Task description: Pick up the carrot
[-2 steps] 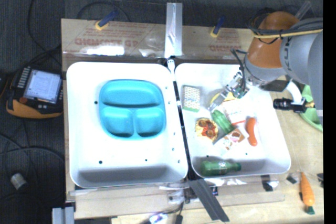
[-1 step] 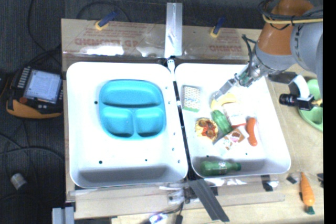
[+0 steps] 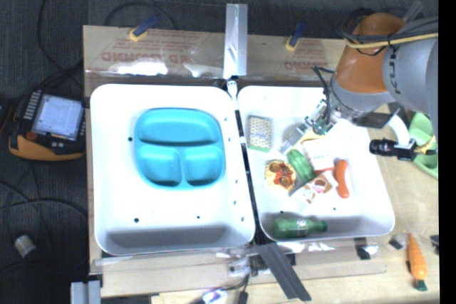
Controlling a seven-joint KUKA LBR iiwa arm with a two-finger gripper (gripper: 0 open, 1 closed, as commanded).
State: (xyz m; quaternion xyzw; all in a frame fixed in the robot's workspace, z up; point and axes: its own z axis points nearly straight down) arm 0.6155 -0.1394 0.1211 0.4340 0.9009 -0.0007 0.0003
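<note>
The carrot (image 3: 416, 258) is seen lying on the surface (image 3: 420, 221) at the frame's lower right, outside the right bin (image 3: 370, 213). Farther up, the tool (image 3: 311, 122) hangs over that bin; its state cannot be told.

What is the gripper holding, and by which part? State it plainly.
Cannot be told: the gripper is low in the right bin, above the pile, away from the carrot; its tips are too small to read.
</note>
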